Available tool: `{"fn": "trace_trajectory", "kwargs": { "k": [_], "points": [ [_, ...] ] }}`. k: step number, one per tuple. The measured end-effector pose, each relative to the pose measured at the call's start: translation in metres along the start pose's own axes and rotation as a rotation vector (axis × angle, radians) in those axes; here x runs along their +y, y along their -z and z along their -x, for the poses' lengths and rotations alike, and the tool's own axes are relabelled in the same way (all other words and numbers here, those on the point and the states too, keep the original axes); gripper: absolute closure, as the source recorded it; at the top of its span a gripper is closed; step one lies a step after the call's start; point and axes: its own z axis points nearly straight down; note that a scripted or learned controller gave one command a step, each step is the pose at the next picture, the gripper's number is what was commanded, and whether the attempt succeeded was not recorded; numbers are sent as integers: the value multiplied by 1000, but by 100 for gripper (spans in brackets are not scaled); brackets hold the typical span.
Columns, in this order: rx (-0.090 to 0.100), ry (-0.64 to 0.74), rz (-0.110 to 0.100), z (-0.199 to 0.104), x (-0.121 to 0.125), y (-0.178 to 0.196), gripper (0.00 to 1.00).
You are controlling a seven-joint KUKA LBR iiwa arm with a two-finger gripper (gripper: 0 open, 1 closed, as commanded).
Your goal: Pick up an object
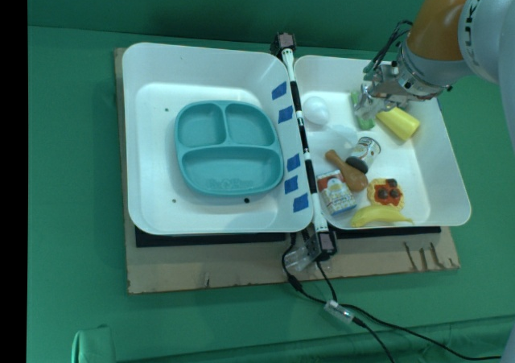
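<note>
1. Writing/labels: small can (366,148) in the right bin (451,192) has a printed label, too small to read. Flat packet (335,193) near the divider shows red + blue print, text not legible. Dark lettering on the arm's (475,15) grey shell by the orange band, cut off and unreadable.
2. Gripper (366,105) sits low over the far part of the right bin, right at a green object (364,112) – only bits of green show beside and under it. Can't tell if the claw is open or closed, or whether anything is between its tips.
3. Yellow cup-like piece (398,123) lies on its side just beside the gripper, toward the right wall.
4. White egg (315,110) lies left of the gripper, near the divider.
5. Nearer the front: brown wooden piece w/ dark end (348,171), yellow piece w/ red + dark dots (386,191), banana (378,215) by the front rim – all packed close together.
6. Left bin (153,72) holds a teal divided plate (229,148), 3 compartments, lying flat.
7. Blue tape squares (286,114) run along the seam btw. the bins; black cables (354,321) trail off the front edge onto the green cloth.
</note>
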Motion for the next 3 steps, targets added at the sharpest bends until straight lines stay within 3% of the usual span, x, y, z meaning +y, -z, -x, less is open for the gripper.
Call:
{"fn": "trace_trajectory", "kwargs": {
  "k": [1,2,3],
  "points": [
    [0,0,0,0,0,0,0],
    [7,14,-46,-6,-5,-47,0],
    [3,8,-29,-4,0,-31,100]
  ]
}}
